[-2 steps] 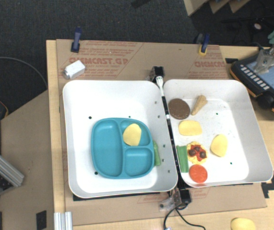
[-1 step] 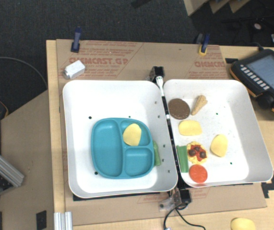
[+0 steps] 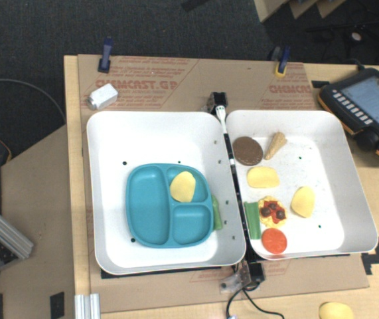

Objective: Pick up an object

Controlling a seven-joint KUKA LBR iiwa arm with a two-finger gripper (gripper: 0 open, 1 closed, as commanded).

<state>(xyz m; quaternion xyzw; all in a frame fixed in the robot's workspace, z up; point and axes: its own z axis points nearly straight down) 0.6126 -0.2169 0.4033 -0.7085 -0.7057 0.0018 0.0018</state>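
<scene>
Tool first: apart or together, I cannot tell, and nothing is clamped in it that I can see. So the pick is all still to do.

Candidates sit in the right bin (image 3: 356, 178), the side the arm reaches from. There's a brown disc (image 3: 247, 150) near the top, with a tan cone (image 3: 275, 145) just beside it. Below them is a pale yellow slab (image 3: 263, 177), and a yellow lump (image 3: 302, 201) sits on its own further right. Then comes a tight cluster: a red-topped piece (image 3: 272, 210), a green strip (image 3: 252, 219) touching its left side, and a red disc (image 3: 273, 240) right under it.

In the left bin (image 3: 103, 178), a teal tray (image 3: 156, 208) holds a yellow piece (image 3: 182, 186) in its upper compartment. A green sliver (image 3: 216, 212) is wedged between the tray and the bin wall. Both bins rest on the bench (image 3: 176, 78).

The risks, as I judge them:
- The discs and the slab lie flat, so the tool may close over them and come up with nothing.
- A grab in the cluster could catch two pieces, or push one away.
- The green strip hugs the bin wall, and that wall may block one side of the tool.
- The lone yellow lump looks the safest, though being rounded it could squirt out.
</scene>
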